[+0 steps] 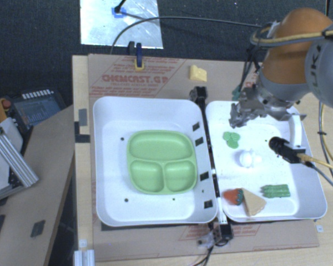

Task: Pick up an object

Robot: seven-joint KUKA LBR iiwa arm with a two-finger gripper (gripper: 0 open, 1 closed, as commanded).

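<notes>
Arm (299, 43): seen reaching in over the right bin (311, 204).
Gripper (236, 121): held above the bin's far left part; whether it is closed or released cannot be told, and nothing is seen in it.
Green piece (231, 138): placed just below the gripper.
White object (246, 158): perhaps an egg, lying mid-bin.
Left bin (108, 148): a green divided tray (161, 160) is contained.
</notes>
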